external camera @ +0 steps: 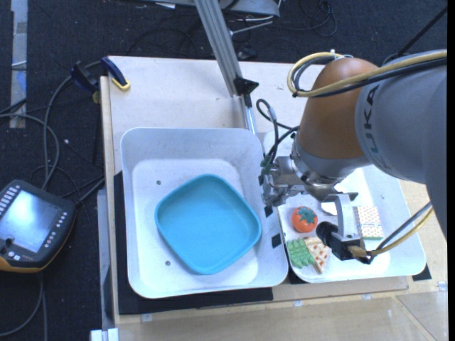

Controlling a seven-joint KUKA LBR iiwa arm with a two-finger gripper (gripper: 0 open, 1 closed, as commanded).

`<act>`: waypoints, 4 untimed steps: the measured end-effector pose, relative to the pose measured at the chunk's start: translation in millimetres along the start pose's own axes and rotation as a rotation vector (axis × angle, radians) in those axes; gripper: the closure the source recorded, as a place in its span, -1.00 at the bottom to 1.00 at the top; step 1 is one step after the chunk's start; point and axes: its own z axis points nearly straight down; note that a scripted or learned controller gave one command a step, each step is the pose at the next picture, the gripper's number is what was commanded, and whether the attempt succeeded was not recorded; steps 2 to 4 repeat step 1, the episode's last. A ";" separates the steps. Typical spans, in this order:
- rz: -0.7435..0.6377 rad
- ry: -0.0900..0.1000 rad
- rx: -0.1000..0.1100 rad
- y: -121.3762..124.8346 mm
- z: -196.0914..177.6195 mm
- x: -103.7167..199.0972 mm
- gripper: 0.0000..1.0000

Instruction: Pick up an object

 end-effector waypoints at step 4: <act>0.000 0.000 -0.002 0.6 -12.5 52.8 1.00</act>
